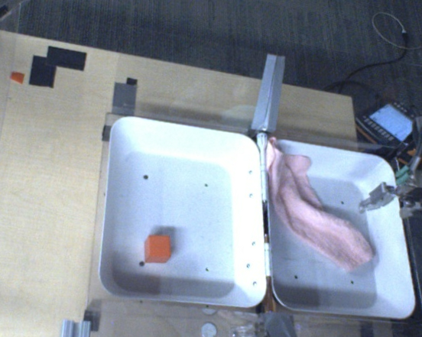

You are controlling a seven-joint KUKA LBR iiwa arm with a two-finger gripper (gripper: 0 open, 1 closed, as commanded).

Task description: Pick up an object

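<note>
A block (158, 249) lies in the left bin (191, 146); a cloth (313, 216) lies in the right bin (395, 296).

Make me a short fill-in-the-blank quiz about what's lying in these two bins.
1. The small block in the left bin is ___ in colour.
2. The pink cloth lies in the ___ bin.
3. The tool hangs over the right bin's ___ edge.

Missing words: orange; right; right
</note>
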